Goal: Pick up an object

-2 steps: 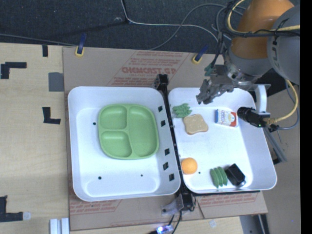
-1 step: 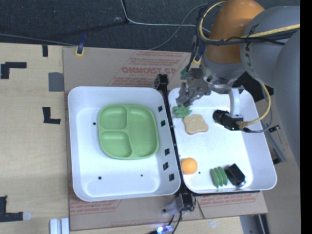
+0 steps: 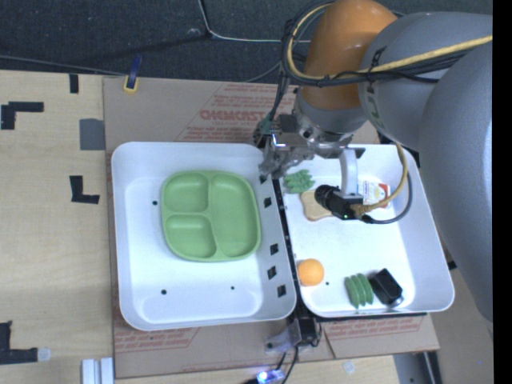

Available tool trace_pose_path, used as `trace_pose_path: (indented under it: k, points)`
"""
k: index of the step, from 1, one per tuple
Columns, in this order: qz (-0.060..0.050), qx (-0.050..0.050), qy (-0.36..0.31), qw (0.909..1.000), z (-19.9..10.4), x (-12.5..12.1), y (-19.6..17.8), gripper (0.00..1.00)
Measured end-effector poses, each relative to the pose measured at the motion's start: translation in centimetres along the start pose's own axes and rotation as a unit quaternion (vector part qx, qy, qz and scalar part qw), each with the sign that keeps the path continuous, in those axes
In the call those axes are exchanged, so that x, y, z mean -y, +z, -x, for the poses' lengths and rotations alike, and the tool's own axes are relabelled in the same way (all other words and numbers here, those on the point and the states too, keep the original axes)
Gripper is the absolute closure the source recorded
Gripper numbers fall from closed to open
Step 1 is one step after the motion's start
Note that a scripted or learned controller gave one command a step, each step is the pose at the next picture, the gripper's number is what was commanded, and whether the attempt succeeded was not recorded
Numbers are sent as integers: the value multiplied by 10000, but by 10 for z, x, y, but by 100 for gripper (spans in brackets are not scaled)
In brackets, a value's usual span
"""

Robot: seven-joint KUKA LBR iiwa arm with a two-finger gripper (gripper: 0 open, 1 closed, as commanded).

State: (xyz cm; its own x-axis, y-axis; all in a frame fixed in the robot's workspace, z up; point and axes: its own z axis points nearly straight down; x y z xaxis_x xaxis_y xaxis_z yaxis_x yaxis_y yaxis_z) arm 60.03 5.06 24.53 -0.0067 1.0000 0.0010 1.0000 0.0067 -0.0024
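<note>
Pincer (image 3: 277, 160) hangs over the far end of the divider btwn the two white bins, at the far left corner of the right bin (image 3: 404, 246). Can't tell if it's apart or together, too cluttered there. Grey arm (image 3: 448, 70) w/ orange band reaches in from the right, above the far side of the right bin.

Right bin, things to pick:
- Green leafy piece (image 3: 298, 182) sits just right of the pincer and a bit nearer. Can't tell if they touch.
- Tan flat piece (image 3: 312, 207) lies just near of the leafy piece, about touching it.
- White packet w/ red print (image 3: 376, 190) is further right, approx mid bin, partly hidden.
- Orange ball (image 3: 310, 272) is at the near left, beside the bin's left wall.
- Green ridged pod (image 3: 359, 290) & black block (image 3: 388, 286) lie side by side at the near edge, block on the right.

Left bin (image 3: 132, 214) holds a green divided plate (image 3: 211, 215), three sections, lying flat approx mid bin. Both bins sit on brown cardboard (image 3: 200, 102) on the counter (image 3: 48, 214).
</note>
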Motion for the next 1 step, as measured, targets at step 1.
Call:
trace_pose_path:
  k: [1]
  points:
    - [-14, 8, 11, 10000, -44, 6, 29, 100]
